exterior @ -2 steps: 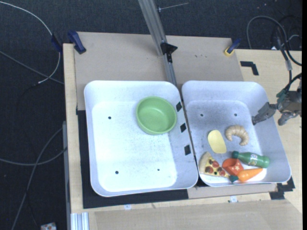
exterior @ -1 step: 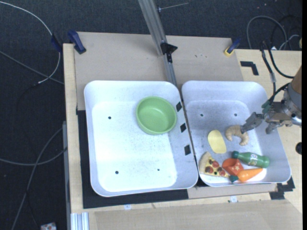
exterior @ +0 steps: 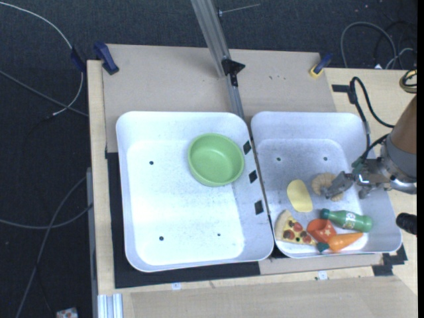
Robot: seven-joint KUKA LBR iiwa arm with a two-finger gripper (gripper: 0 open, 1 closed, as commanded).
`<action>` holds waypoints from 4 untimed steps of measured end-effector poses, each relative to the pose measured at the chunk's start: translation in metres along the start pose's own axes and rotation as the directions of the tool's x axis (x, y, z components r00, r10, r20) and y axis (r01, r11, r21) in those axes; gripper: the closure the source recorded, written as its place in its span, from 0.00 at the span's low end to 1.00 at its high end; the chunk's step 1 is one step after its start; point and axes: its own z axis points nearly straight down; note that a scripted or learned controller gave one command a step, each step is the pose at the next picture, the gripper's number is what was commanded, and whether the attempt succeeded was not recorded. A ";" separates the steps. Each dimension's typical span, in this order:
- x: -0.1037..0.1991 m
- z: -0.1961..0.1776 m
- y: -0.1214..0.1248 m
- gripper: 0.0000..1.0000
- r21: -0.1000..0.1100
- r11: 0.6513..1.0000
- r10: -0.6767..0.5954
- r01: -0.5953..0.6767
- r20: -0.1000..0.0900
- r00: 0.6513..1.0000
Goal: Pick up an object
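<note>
The right bin (exterior: 305,128) holds several toy foods near its front. A yellow oval piece (exterior: 299,195) lies left of a tan, cookie-like piece (exterior: 322,182). Below them are a green bottle (exterior: 346,219) on its side, a pizza slice (exterior: 293,230), a red piece (exterior: 320,230) and an orange carrot (exterior: 344,241). My gripper (exterior: 342,183) reaches in from the right and sits low against the right side of the tan piece, just above the bottle. Part of the tan piece is hidden by the gripper.
A green bowl (exterior: 215,159) stands upright in the left bin (exterior: 152,211), near its back right. A metal pole (exterior: 212,25) slants down to the divider between the bins. Cables hang by the arm (exterior: 403,152) on the right.
</note>
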 end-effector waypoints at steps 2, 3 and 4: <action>0.001 0.038 0.002 1.00 -0.011 1.000 0.000 0.000 0.002 1.000; 0.004 -0.009 -0.003 1.00 -0.021 1.000 -0.002 0.002 0.010 1.000; 0.003 -0.057 -0.009 1.00 -0.021 1.000 -0.003 0.003 0.009 1.000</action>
